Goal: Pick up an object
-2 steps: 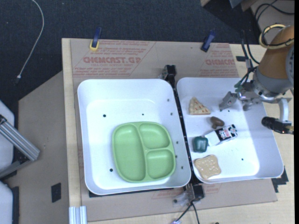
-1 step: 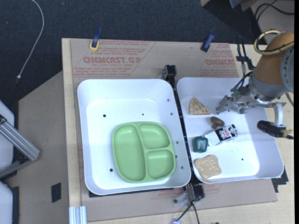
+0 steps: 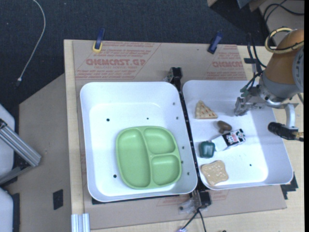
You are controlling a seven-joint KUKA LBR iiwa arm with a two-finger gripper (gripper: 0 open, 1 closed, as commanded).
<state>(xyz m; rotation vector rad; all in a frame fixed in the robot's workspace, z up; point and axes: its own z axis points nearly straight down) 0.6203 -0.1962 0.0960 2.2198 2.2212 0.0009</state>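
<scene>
**White right bin: hand above far edge, objects toward the near-left**

Grey arm entering from the right, hand (image 3: 244, 106) low over the far part of the right bin (image 3: 275, 170). Finger state: cannot tell; too small and dark against the bin floor. Nothing visibly held.

Candidate objects, all lying to the left of and nearer than the hand:
- Tan triangular wedge (image 3: 205, 110), closest, just left of the hand, one point toward the far rim.
- Brown lump (image 3: 224, 126), near-left of the hand.
- White-and-black packet (image 3: 230, 139), long axis slanting from near-left to far-right.
- Teal block (image 3: 207, 149), touching or just beside the packet's left end.
- Beige bread slice (image 3: 214, 172), flat, near the front rim, well apart from the hand.

Likely requirement: short travel left and down for the wedge; wrist turned across the long axis for the packet.

Left bin (image 3: 96, 105) holding a green divided plate (image 3: 147, 156). Both bins on a cardboard-covered tabletop (image 3: 72, 129), clamped at the far edge; dark carpet beyond.
</scene>
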